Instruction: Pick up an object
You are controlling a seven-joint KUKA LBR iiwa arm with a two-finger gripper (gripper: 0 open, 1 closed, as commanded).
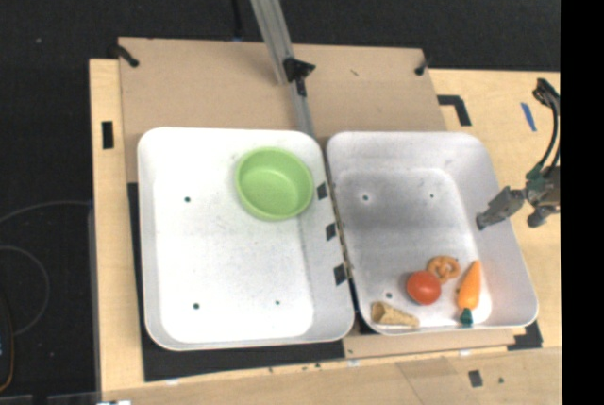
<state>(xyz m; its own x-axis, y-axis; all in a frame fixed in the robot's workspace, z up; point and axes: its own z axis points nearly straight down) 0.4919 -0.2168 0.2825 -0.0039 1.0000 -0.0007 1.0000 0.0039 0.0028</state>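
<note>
Camera view: you look down at a slant on a bench with two bins.
Left shallow white plastic bin (189, 299): holds a round lime-green bowl (275, 183) near its upper right corner.
Right shallow white plastic bin (415, 158): its near corner holds a small red tomato-like ball (424, 287), an orange carrot-shaped toy (469, 285), a tan wedge (394, 315) and a brown pretzel-shaped piece (442, 266), all close together.
Gripper (514, 202): at the right bin's right rim; whether it is open, you cannot tell.
Handling: the carrot looks light and rigid; grip it across its narrow middle.
</note>
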